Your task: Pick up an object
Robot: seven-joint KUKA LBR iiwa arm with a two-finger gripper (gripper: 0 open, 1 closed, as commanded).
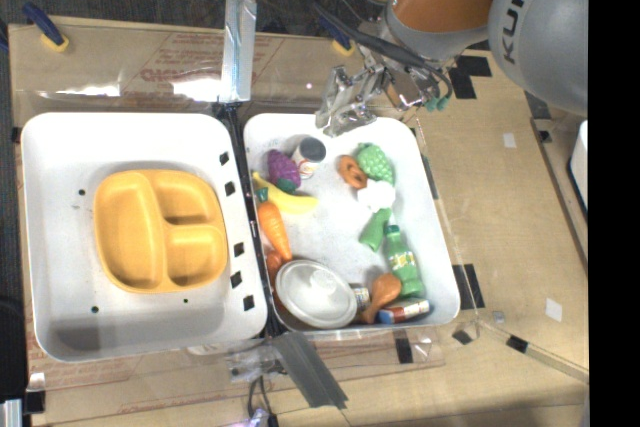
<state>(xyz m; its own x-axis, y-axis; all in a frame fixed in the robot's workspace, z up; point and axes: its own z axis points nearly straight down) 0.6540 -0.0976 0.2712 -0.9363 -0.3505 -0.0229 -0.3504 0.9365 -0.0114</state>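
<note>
We see the gripper (343, 107) hanging over the far rim of the right bin (436, 245), at about twelve o'clock from that bin's middle; its metal fingers point down and nothing sits between them, though we cannot tell how wide they stand. Just below it, near the bin's far wall, lies a small grey-blue cap (312, 150) touching a bunch of purple grapes (282, 168). At three o'clock from the grapes we find a brown pretzel (350, 171) beside a green knobbly toy (376, 161). A banana (283, 198) and a carrot (274, 229) lie along the bin's nine o'clock side. At six o'clock rests a metal bowl (315, 293), with a green bottle (401, 262) and a chicken drumstick (381, 293) to its right. In the left bin (50, 175) lies a yellow divided tray (160, 228).
</note>
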